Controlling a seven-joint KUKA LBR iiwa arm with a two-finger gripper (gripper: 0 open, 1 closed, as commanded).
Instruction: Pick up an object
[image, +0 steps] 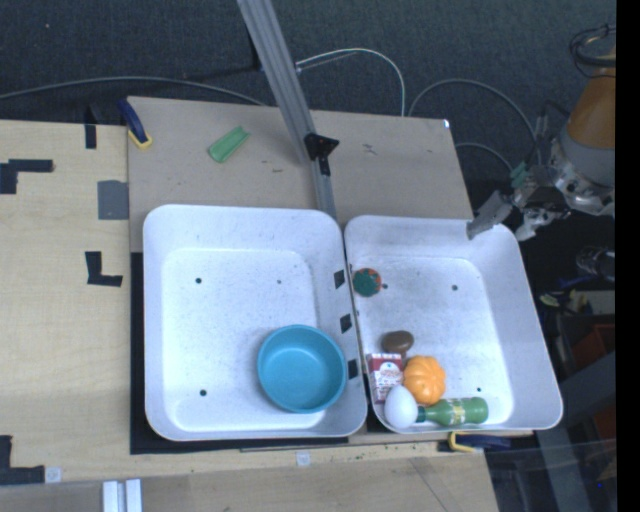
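Note:
The right bin (500, 330) holds a small teal ball (367, 281) near its left wall. Clustered at its front left are a brown lump (397, 341), an orange fruit (424, 378), a red and white carton (385, 375), a white egg (400, 407) and a green bottle (456, 410) lying flat. A blue bowl (298, 368) sits at the front of the left bin (200, 250). My gripper (506, 218) hangs over the right bin's back right corner, well away from all the objects. It is open, with nothing between its fingers.
A slanted metal pole (285, 85) comes down to the back edge where the two bins meet. On the bench behind the bins lie a green block (227, 144) and a blue and yellow clamp (135, 124). Cables (400, 75) loop behind the right bin.

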